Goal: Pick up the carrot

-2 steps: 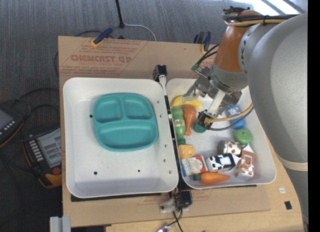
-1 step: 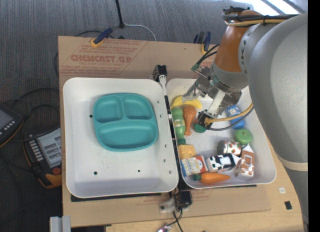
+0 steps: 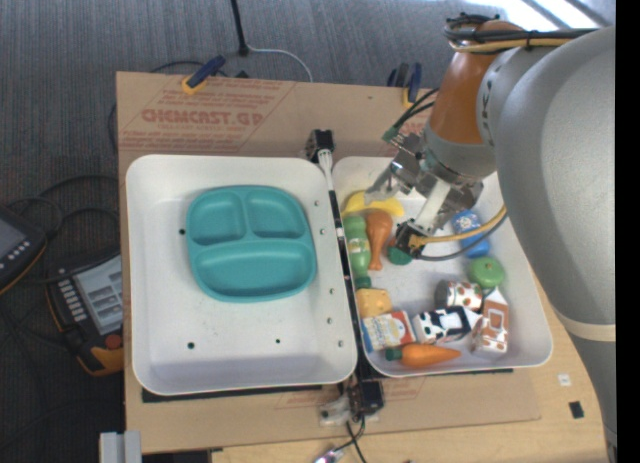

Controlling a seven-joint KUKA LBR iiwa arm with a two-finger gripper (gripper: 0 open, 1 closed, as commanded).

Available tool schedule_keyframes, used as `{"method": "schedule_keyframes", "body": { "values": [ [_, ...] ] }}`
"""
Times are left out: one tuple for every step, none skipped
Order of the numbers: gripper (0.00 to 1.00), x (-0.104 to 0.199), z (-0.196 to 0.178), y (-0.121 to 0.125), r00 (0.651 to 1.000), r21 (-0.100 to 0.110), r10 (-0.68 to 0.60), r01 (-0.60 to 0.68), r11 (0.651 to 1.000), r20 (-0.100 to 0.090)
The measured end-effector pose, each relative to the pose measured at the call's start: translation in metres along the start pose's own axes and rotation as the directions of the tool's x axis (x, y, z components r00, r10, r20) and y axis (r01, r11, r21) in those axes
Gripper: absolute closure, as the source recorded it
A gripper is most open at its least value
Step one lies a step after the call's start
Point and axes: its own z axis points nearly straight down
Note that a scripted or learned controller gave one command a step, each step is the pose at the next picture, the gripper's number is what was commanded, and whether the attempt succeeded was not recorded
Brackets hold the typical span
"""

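An orange carrot (image 3: 431, 355) with a green end lies along the front wall of the right bin (image 3: 530, 351). A second orange, tapered piece (image 3: 377, 235) stands against that bin's left wall, beside a yellow toy (image 3: 385, 207). My gripper (image 3: 397, 213) hangs over the back left part of the right bin, just right of and above that orange piece. Its fingers are spread open with nothing held between them. It is well away from the front carrot.
The right bin is crowded: a green round toy (image 3: 487, 271), a cow-patterned carton (image 3: 443, 323), small boxes (image 3: 490, 329), a yellow piece (image 3: 373, 302) and a blue item (image 3: 468, 223). The left bin (image 3: 150, 351) holds a teal divided plate (image 3: 251, 242).
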Motion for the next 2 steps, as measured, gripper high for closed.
{"method": "schedule_keyframes", "body": {
  "values": [
    [0.0, 0.0, 0.0, 0.0, 1.0, 0.0, 0.0, 0.0, 1.0, 0.0],
    [0.0, 0.0, 0.0, 0.0, 1.0, 0.0, 0.0, 0.0, 1.0, 0.0]
  ]
}}
